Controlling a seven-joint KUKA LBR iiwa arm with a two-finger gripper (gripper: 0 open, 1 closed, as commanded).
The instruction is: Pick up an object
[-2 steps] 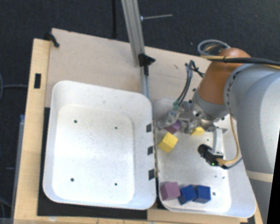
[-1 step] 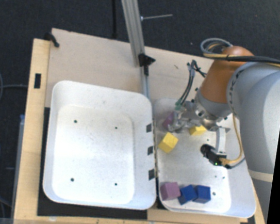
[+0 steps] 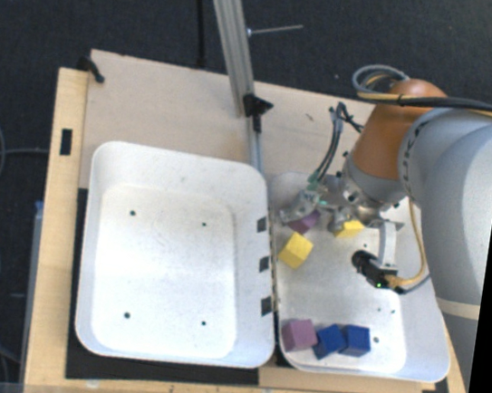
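At the near edge of the right bin [image 3: 415,354], three blocks are seen in a row: a purple cube [image 3: 300,334] on the left, a blue block [image 3: 330,341] touching it or just beside it, and a second blue block [image 3: 356,339] pressed against the first. Farther in, a yellow cube [image 3: 296,250] is found lying tilted near the bin's left wall, well apart from the row of three. Beyond it, at the far end of the same bin, the gripper [image 3: 317,213] is lowered toward the bin floor, and a small purple piece [image 3: 307,219] is seen right at its tip; whether that piece is pinched or merely lying beside it cannot be told, and the gripper's own state cannot be made out from this slant. A small yellow block [image 3: 349,227] is seen just to the right of the gripper, under the wrist. The orange band [image 3: 385,139] and the grey arm [image 3: 452,194] are seen rising to the right, with cables looped about the wrist. The left bin [image 3: 112,171] is set alongside, its white floor marked by a few dark dots. At the far side, a slanted metal rail [image 3: 233,38] is mounted on the bench [image 3: 164,101].
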